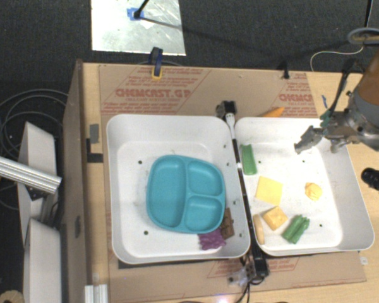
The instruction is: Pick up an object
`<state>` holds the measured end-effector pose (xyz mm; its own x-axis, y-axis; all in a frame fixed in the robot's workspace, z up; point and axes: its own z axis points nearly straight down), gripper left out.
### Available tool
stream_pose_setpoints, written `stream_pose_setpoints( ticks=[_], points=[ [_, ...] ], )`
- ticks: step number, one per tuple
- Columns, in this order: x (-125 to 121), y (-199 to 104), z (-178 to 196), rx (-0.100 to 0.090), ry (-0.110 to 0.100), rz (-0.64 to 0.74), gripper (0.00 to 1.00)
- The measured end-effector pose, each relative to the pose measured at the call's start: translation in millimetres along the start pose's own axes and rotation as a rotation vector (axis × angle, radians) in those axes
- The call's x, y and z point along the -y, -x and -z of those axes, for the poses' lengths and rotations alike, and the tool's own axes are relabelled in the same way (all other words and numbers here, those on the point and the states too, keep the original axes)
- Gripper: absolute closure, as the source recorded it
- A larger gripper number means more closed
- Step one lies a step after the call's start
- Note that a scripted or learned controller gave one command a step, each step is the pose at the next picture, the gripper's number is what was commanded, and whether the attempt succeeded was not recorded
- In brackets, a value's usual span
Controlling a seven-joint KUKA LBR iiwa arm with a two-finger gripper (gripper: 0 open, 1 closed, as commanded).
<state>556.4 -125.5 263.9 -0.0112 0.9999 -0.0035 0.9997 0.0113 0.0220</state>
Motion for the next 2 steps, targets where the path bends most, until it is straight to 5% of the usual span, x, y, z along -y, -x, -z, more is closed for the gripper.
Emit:
stream_pose_setpoints(
  ticks=[1,2],
  points=[
    [64,-23,-99,-0.007,-0.032,-0.01,0.0],
    [-15,33,-156,0.0,-0.016,-0.008,0.0]
  ],
)
